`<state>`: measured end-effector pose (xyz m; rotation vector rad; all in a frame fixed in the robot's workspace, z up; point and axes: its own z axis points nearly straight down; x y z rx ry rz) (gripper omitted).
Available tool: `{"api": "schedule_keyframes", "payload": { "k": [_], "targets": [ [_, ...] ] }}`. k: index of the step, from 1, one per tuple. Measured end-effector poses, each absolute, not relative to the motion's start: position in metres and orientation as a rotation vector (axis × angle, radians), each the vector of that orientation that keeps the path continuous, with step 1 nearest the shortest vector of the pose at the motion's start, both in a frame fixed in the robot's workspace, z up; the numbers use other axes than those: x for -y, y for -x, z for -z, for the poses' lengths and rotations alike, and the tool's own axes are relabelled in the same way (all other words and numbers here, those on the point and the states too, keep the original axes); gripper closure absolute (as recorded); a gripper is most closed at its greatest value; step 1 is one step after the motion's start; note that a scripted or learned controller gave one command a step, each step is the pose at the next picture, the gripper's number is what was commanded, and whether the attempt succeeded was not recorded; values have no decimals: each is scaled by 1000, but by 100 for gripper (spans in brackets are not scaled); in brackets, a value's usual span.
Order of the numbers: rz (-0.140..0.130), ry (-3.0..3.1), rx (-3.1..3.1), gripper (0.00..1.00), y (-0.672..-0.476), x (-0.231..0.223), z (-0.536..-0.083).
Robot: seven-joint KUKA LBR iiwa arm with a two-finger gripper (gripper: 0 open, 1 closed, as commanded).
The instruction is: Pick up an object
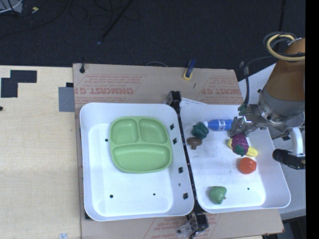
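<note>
The gripper (241, 129) sits low in the right bin (279, 193), directly over the purple toy (240, 144). Jaw state cannot be determined from this angle. The yellow piece (250, 152) and the red ball (247, 166) lie just beyond. Centre the jaws on the purple toy alone, then lift vertically to avoid dragging its neighbours

Both bins (94, 183) are white. The divided plate (140, 144) is light green. In the other bin, the small pepper (217, 194) is green, the tomato (247, 166) is red-orange, and the bottle (219, 125) is blue and white. One toy (240, 143) is purple, with a yellow piece (250, 152) beside it. Another toy (200, 130) is dark green, and a little one (194, 143) is brown.
</note>
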<state>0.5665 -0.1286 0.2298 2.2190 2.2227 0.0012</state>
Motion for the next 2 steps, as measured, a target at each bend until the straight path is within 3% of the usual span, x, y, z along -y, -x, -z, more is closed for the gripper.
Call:
{"api": "schedule_keyframes", "payload": {
  "k": [2],
  "targets": [
    [1, -2219, -2228, 100, -568, 22, -232]
  ]
}}
